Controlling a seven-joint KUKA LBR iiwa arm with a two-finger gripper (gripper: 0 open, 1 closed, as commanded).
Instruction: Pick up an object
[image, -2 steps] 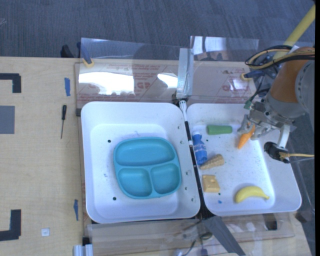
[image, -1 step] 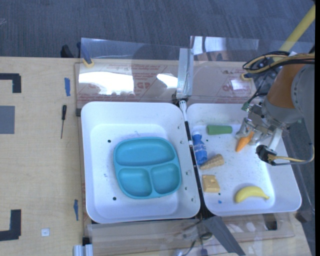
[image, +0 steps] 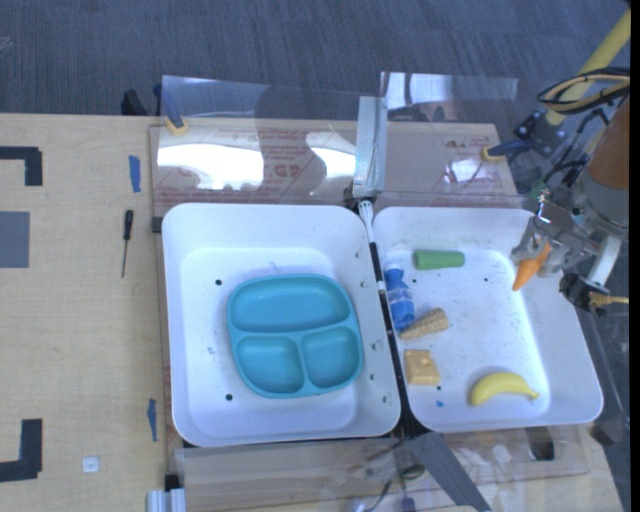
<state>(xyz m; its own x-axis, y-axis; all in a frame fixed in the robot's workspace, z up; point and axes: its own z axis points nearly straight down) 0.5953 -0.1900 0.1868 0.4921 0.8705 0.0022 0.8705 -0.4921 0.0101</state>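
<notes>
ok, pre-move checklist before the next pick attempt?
1. Gripper over right bin: ok, at its far right edge.
2. Carrot held: cannot tell, it sits at the fingertips.
3. Finger state: cannot tell.
4. Other targets unobstructed: ok, banana, green cylinder, blue bottle, cone and yellow block lie in the right bin.
5. Left bin: ok, holds the blue divided tray.

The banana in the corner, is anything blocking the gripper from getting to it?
Nothing visible blocks it. The banana lies alone on bare floor of the right bin, the gripper is up at the bin's far right side, and the yellow block sits apart, to the banana's left.
</notes>
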